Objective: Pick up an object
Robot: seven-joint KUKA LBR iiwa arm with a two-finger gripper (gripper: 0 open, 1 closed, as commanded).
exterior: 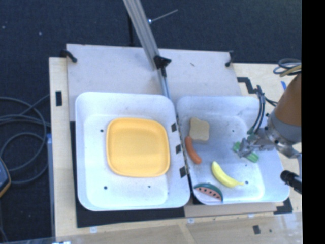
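The right bin [223, 105] holds a slice of bread [199, 129], an orange sausage [192, 150], a yellow banana [225, 175], a watermelon slice [208, 191] at its front rim, and a small green object [246, 152] at the right side. My gripper [247, 147] is low in this bin, right over the green object, with green showing on both sides of the fingers. The arm's orange band [290, 103] rises at the right edge.
The left bin [89, 116] holds a yellow square plate [137, 147]. A grey metal pole [142, 27] slants from the top down to the gap between the bins. Cables [20, 131] lie on the floor at the left.
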